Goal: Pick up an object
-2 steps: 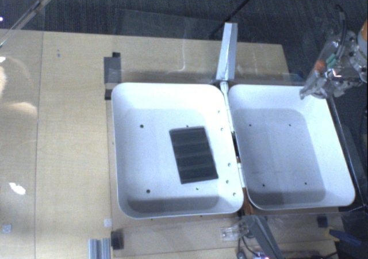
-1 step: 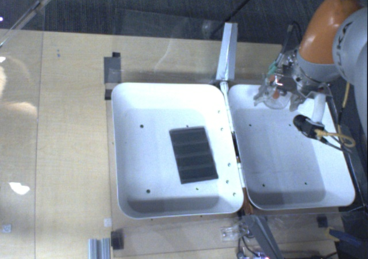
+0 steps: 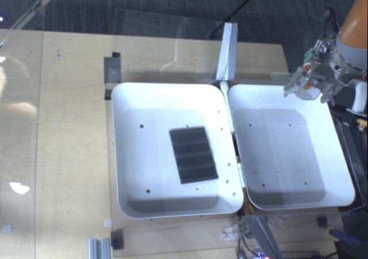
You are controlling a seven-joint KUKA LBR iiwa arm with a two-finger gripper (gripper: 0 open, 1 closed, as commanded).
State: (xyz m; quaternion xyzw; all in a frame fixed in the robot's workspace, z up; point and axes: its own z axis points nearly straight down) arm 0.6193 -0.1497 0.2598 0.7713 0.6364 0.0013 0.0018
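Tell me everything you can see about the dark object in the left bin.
The dark object is a flat, dark grey rectangle with crosswise ribs or segments, matte in look. It lies flat on the floor of the left bin, near the middle, its long side slightly tilted from the bin's edges. Nothing else touches it; the gripper is far off, over the right bin's back corner.

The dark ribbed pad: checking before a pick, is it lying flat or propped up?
Flat: the dark ribbed pad rests on the left bin floor, clear of its walls.
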